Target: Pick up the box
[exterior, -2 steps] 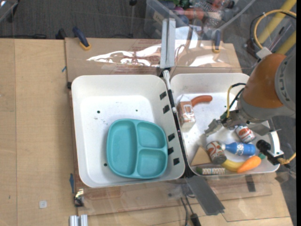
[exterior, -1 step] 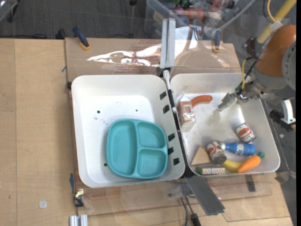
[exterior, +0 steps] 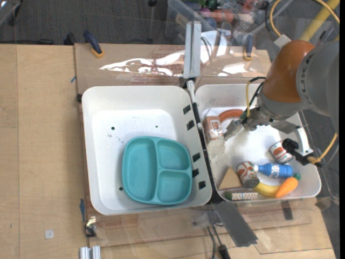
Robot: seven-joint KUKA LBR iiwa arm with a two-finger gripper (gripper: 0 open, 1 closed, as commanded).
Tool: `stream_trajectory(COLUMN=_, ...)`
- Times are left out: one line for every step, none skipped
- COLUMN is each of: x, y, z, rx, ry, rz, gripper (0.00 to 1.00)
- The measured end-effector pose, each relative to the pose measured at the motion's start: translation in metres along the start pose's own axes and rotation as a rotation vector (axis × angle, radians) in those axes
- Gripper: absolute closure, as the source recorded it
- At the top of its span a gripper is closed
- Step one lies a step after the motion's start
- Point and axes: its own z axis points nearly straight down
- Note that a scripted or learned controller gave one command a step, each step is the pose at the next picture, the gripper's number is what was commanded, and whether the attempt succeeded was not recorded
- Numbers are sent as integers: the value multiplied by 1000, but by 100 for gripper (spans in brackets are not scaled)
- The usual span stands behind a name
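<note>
I see two white bins side by side on the bench. The left bin carries a teal divided plate toward its near edge. In the right bin, the gripper sits just beside the box at the left wall. Along the near edge lie a can, a bottle, a banana and a carrot (carrot touching banana).

Left bin: teal divided plate, flat. Right bin in front of me: two cans, blue bottle, banana, carrot, grouped near the front edge. Clear tub of clutter behind the desk.
</note>
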Motion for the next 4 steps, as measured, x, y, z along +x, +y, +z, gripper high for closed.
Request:
stream_trajectory(x=-84, y=-15, z=-16, rx=6, ry=1, rz=-88, gripper=0)
stream_trajectory(x=-57, y=-97, z=-7, rx=9, ry=6, rz=-254, gripper=0)
stream_trajectory(x=-111, y=-12, z=-1, rx=-3, ry=3, rz=-227, gripper=0)
stream_trajectory(x=-94, y=-71, z=-3, rx=-3, ry=2, rz=-235, gripper=0)
